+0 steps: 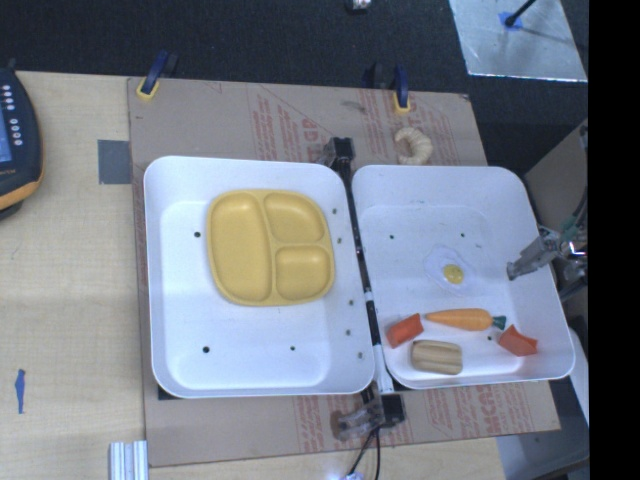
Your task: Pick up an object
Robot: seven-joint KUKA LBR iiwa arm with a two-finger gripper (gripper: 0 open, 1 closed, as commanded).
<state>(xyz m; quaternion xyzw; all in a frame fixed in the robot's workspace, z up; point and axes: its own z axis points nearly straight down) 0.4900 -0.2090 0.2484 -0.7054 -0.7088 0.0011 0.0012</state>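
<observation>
Camera view, starting at the bottom of the frame: a tan, rounded bread-like block [436,356] lies at the lower edge of the right shallow white bin [400,193], with a red wedge-shaped piece [404,330] just up and left of it and a second red wedge [518,342] off to its right near the bin's lower right corner. Between the two wedges, a little higher, an orange toy carrot with a green tip [462,319] lies on its side, pointing left to right. Above the carrot sits a small fried-egg toy, white with a yellow yolk [451,272], apart from the other pieces. At the right edge of the frame, level with the egg, the grey claw [527,261] reaches in over the right rim of this bin; nothing is seen between its tips, and I cannot tell whether it is released or clenched. In the left shallow white bin [180,358], a yellow plastic plate with three compartments [270,245] rests in the upper half. Both bins sit on a brown cardboard sheet [250,118] on the wooden table [60,298]. Farther up, a pale curled object [413,144] lies on the cardboard just above the right bin.
</observation>
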